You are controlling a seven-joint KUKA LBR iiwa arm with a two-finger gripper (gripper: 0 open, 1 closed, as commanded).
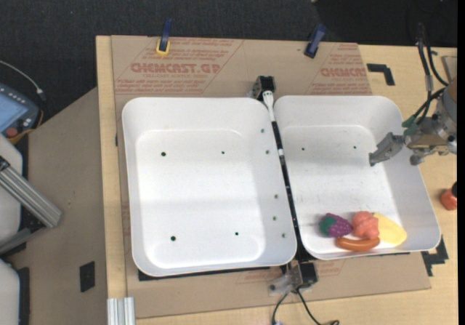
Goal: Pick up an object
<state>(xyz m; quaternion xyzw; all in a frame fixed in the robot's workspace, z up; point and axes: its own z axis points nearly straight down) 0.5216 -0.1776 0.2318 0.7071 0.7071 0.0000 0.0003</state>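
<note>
Two shallow white bins sit side by side on a sheet of brown cardboard [218, 62] that covers the tabletop [62, 171]. The left bin [145, 193] shows a bare floor with a few small dark dots. The right bin [341, 120] carries a small cluster of toy food in its near corner, close to the front rim.

In that cluster, a purple bunch of grapes [336, 225] lies nearest the divider between the bins. Just beside it, to the right, is a pinkish-red lumpy toy [366, 224], and touching that one on the far side is a yellow piece [393, 232] that rests against the bin's sloping wall. An orange sausage-shaped toy [357, 244] lies along the front of the group, under the grapes and the pink one.

The claw [396, 147] hangs over the right edge of the right bin, well apart from the toys and farther back. One grey finger [383, 149] points down and to the left, towards the bin floor; whether the claw is spread or pressed together I cannot tell. Nothing shows between its tips.

A blue clamp [315, 40] and a blue-and-yellow clamp [164, 38] grip the cardboard's far edge. A small orange thing [450, 199] sits on the tabletop to the right of the bins.
</note>
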